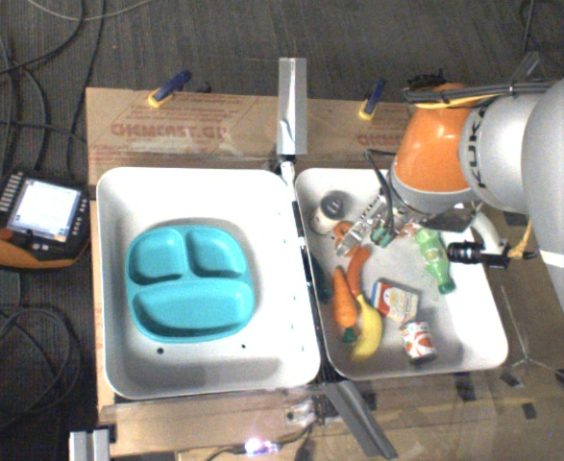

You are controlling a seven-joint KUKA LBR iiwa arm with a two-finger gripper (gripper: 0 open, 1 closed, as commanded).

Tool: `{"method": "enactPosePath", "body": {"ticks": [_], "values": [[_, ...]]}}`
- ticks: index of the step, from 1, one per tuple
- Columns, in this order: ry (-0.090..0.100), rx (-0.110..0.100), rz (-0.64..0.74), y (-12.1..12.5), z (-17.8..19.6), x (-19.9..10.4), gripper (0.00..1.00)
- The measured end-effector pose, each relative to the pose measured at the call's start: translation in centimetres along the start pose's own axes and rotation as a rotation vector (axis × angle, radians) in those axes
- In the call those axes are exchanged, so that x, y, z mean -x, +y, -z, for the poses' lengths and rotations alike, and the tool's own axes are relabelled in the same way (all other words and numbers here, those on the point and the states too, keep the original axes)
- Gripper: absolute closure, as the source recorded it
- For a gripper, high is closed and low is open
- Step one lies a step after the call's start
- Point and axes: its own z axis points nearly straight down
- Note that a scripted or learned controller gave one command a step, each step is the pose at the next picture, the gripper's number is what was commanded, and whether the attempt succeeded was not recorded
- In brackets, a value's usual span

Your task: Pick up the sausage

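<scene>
Reading "KUKA" (480, 152), arm's (512, 152) lettering

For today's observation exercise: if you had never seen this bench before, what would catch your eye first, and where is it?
The bright blue divided tray stands out first, lying in the middle of the left bin. Next comes the big grey and orange arm, reaching in from the right over the right bin. Below it lies a colourful jumble: a carrot, banana, sausage, green bottle and small can.

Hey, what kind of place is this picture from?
Likely a robotics lab test bench: a grey and orange arm reaches over two white bins, toy food such as a banana fills one, and a control pendant lies among floor cables.
</scene>
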Motion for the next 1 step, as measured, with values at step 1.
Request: {"method": "enactPosePath", "body": {"ticks": [1], "values": [[0.030,-0.008,0.541,5.42,9.92,-6.88,1.00]]}}
